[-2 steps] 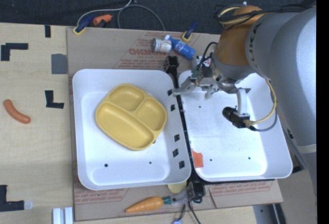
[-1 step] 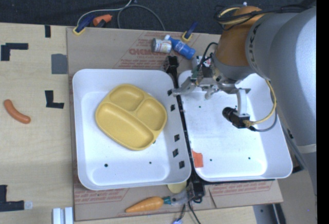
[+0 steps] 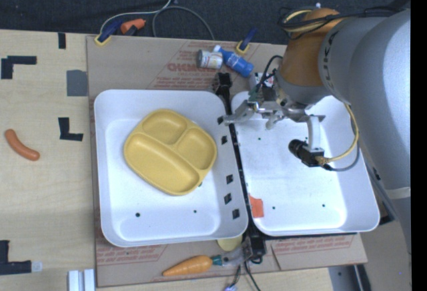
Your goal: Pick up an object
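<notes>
A yellow divided plate (image 3: 171, 150) lies in the left white bin (image 3: 113, 216), tilted toward its back left. My gripper (image 3: 261, 113) hangs over the back left corner of the right white bin (image 3: 347, 216), close to the rim between the two bins. Its fingers stand open with nothing between them. A small orange-red piece (image 3: 256, 206) lies at the right bin's front left edge. The plate is well to the left of the gripper, across the rim.
Behind the bins lie a blue and white bottle (image 3: 227, 60) and an orange clamp (image 3: 131, 25). An orange carrot (image 3: 189, 265) rests in front of the bins. A reddish sausage (image 3: 22, 145) lies on the bench far left. The grey arm (image 3: 373, 56) covers the right bin's back right.
</notes>
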`<state>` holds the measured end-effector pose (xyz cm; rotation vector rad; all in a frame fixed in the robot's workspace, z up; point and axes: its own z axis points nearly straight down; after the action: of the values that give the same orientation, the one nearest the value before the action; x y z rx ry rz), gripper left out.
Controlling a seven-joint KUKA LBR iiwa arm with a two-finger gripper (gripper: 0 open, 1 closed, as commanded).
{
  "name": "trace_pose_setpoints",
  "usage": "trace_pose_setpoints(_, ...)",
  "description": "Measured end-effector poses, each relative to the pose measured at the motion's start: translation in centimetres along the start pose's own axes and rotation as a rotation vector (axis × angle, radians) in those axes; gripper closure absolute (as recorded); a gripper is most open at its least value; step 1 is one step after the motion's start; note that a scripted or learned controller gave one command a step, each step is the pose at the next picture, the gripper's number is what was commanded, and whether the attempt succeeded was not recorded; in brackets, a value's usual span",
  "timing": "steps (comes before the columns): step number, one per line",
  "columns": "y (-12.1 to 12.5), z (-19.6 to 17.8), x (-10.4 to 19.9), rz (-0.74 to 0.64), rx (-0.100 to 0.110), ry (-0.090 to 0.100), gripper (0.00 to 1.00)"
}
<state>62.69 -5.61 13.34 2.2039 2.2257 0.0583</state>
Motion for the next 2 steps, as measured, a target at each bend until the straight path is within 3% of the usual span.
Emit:
trace_pose_setpoints(1, 0.0, 0.0, 0.0, -0.001, 0.000, 0.000, 0.00)
trace_pose_setpoints(2, 0.2, -5.5, -0.3, 0.006, 0.026, -0.020, 0.00)
